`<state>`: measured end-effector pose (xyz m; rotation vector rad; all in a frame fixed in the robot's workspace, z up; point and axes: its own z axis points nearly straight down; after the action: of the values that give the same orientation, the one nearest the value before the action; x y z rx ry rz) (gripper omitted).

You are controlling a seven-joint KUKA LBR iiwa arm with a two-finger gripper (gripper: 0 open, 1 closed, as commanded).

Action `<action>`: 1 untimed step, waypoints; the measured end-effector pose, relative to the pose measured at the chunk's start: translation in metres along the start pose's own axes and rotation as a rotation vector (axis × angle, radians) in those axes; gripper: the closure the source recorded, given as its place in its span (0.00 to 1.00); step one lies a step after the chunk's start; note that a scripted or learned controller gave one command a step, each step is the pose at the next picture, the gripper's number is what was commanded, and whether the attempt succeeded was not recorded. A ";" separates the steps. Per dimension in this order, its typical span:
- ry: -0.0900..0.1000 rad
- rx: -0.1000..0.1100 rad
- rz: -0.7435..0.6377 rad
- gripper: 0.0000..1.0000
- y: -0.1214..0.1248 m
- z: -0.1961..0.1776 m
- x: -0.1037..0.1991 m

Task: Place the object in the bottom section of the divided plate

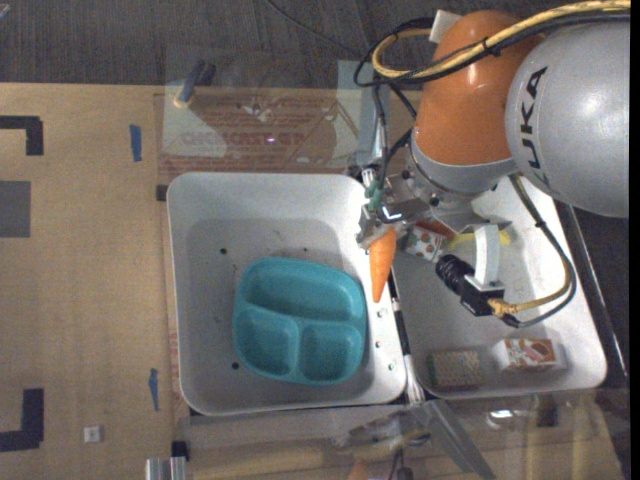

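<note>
The grey arm (570,98) bears the letters "UKA". Its fingers (380,230) pinch the broad end of an orange carrot (380,264), which hangs tip-down over the left bin's (200,208) right rim, just beside the teal divided plate (298,320).

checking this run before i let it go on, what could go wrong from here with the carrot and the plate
1. The carrot hangs under the gripper over the rim between the two bins, not over the teal divided plate. Released here, it would likely hit the rim and miss.
2. Its top end is hidden under the wrist, so the grasp may be shallow and it could slip in transit.
3. The plate's bottom section lies farther left; stopping short would likely drop it in another compartment.
</note>
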<state>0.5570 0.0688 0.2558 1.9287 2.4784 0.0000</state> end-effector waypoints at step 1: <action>0.000 -0.002 -0.076 1.00 0.048 0.128 0.021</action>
<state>0.5985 0.1007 0.1278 1.8326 2.5493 0.0025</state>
